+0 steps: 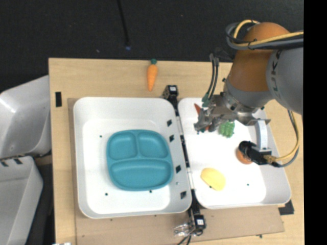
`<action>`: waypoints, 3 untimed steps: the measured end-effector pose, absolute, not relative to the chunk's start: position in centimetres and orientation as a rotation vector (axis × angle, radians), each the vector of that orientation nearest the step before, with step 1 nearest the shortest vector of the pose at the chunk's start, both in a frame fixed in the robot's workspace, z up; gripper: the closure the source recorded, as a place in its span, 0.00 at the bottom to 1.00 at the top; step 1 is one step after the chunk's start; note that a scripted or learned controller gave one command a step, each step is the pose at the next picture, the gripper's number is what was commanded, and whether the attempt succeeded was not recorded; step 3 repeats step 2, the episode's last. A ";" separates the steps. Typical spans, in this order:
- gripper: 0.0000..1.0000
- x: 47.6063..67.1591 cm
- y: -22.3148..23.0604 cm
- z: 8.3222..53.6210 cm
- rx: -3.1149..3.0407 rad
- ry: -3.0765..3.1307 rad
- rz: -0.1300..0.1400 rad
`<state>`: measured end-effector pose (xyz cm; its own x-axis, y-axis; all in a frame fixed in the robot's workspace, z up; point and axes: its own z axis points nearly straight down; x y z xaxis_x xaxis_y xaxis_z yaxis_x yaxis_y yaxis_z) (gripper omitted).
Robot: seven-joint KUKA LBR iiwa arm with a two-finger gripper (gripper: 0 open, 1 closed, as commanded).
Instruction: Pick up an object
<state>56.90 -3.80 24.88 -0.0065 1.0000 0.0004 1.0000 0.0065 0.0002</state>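
The hand (205, 122) is seen lowered into the far part of the right bin (273, 188); whether it is wide or narrow cannot be told. A green broccoli piece (227, 130) lies just beside it, and a small red item (197, 108) is near it. A yellow lemon-like object (213, 178) rests nearer the front. A teal divided plate (139, 158) occupies the left bin (84, 188). A toy carrot (152, 75) lies on the tabletop (92, 75) behind the bins.

We see the end effector (205, 122) low in the right bin (232, 195), beside a green object (227, 130). A yellow piece (212, 178) lies nearer us. A teal divided plate (138, 159) fills the left bin (87, 188); a carrot (152, 75) rests on the worktop (102, 75).
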 end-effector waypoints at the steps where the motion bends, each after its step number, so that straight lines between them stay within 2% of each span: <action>1: 1.00 59.4 1.9 24.1 -2.213 -2.230 -0.003; 2: 1.00 62.0 6.8 23.1 -2.215 -2.230 -0.002; 3: 1.00 62.0 6.8 23.1 -2.215 -2.230 -0.002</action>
